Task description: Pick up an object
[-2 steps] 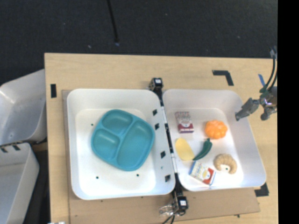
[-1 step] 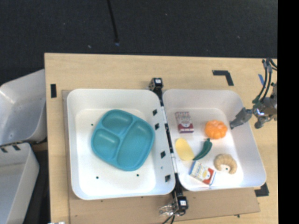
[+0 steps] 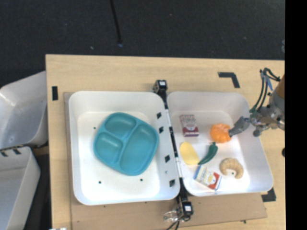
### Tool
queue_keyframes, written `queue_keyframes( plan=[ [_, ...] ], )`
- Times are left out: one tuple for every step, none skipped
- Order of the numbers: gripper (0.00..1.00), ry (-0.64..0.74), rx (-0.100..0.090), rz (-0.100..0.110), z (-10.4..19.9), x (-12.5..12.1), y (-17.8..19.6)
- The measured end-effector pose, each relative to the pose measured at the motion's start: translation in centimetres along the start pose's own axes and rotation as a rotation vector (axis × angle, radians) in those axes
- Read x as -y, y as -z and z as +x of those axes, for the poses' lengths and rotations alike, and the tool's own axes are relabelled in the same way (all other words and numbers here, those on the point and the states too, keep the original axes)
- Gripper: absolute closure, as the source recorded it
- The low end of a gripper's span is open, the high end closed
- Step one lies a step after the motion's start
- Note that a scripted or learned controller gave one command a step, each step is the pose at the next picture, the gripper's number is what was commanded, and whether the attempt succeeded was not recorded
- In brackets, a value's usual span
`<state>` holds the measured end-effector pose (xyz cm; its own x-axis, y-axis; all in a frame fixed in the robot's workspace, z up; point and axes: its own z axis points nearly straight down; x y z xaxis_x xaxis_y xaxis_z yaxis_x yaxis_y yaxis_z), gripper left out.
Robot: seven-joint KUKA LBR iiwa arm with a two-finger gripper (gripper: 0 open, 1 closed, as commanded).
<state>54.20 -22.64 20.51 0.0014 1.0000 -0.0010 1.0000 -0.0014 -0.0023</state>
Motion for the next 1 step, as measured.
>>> queue_keyframes(
  plan=[
    [0.0,-0.001,0.0,0.0,0.03,0.18,-4.21]
  ],
)
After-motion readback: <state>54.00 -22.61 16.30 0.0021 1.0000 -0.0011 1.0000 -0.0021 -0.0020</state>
